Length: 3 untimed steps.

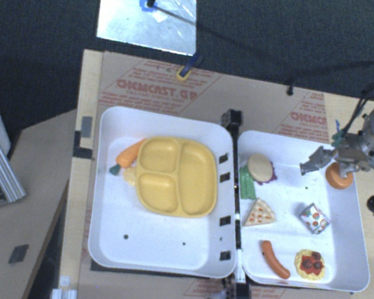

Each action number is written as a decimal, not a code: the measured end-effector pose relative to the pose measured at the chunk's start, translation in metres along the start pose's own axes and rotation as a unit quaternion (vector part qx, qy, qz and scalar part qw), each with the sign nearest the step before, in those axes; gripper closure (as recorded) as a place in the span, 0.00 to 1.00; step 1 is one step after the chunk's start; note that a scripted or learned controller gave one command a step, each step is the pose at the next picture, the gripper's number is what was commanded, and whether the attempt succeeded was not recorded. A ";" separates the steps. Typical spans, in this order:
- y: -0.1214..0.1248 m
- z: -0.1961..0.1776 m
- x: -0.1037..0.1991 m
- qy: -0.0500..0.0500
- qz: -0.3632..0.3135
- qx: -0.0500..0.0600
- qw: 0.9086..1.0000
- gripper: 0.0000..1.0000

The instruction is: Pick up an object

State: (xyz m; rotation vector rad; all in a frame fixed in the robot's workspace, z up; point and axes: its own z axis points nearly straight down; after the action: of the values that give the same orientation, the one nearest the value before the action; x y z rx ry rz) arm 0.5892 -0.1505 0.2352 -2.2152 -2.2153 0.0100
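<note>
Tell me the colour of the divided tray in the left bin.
Pale yellow: the three-compartment plastic tray shows best in the camera view.

Single fixed camera, high above bench [81, 165], angled down, both white bins [102, 237] fully framed

Dark blue carpet floor [37, 34], tan bench [47, 160], shiny metal sheet [150, 9].
</note>
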 end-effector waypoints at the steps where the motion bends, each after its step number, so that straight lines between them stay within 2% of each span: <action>1: 0.002 -0.007 0.000 -0.001 -0.001 -0.006 1.000 0.00; 2: 0.004 0.047 0.011 0.000 -0.002 -0.004 1.000 0.00; 3: 0.014 0.100 0.008 -0.001 -0.001 -0.005 1.000 0.00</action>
State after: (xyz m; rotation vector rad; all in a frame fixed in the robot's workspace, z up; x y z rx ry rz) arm 0.6022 -0.1420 0.1352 -2.2179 -2.2231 0.0016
